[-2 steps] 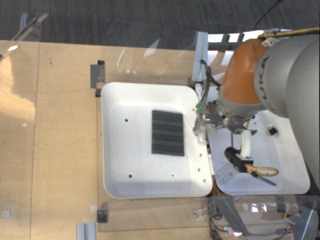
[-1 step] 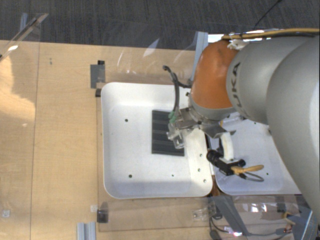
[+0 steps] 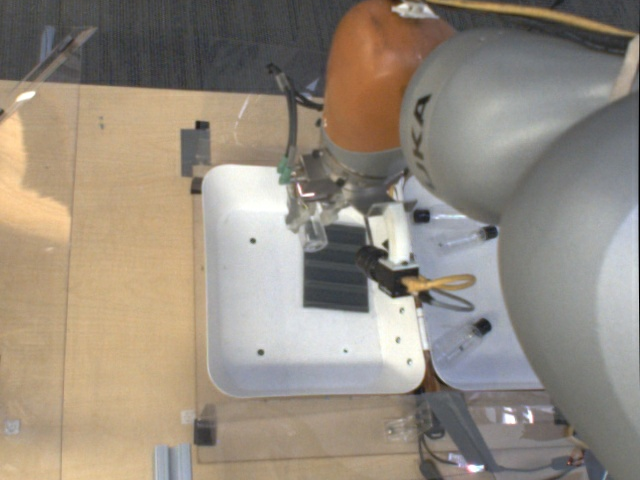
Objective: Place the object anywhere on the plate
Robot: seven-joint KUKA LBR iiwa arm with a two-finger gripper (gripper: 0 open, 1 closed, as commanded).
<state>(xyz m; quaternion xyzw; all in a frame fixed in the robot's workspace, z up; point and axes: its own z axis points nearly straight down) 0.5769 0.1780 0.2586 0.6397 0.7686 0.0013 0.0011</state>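
The gripper (image 3: 312, 230) hangs over the left bin (image 3: 240, 298), just above a dark ribbed rectangular plate (image 3: 336, 273). Something clear, possibly the object, sits at its tip. Jaw state cannot be determined.

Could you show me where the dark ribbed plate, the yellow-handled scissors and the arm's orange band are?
dark ribbed plate (image 3: 336, 280): camera view, on its ridged top.
yellow-handled scissors (image 3: 447, 283): camera view, on the handle loop.
orange band (image 3: 372, 73): camera view, on its rounded side.

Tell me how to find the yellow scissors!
Look at the right white bin, partly under the big grey arm. By its left edge, next to the other bin, lie the scissors. They alone have yellow loop handles; the clear black-capped tubes nearby don't.
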